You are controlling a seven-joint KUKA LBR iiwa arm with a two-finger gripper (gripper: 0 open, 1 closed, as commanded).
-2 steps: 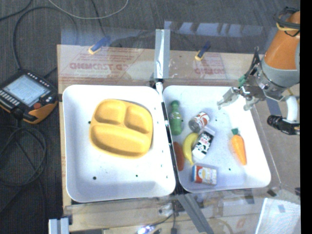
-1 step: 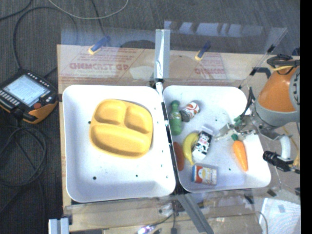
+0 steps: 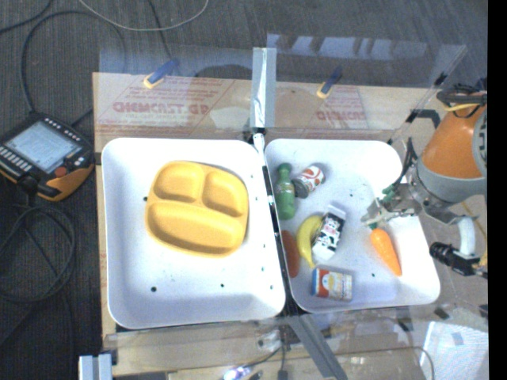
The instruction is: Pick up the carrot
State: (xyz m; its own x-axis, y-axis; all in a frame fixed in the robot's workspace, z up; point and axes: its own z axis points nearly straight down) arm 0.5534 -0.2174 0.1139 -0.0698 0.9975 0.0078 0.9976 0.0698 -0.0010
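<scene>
The carrot (image 3: 386, 251) lies just below the gripper (image 3: 385, 207), near the right bin (image 3: 356, 153) edge; it looks light, hard, smooth; its fat top seems best to grab; jaw state cannot be told.

The arm (image 3: 453, 153) is grey with a rounded orange band above the wrist. Black and yellow cables loop over it, and green fittings sit beside the metal jaws.

floor (image 3: 356, 6): dark carpet, seemingly | cables (image 3: 142, 14) (loose) | bench (image 3: 198, 105): wood
</scene>
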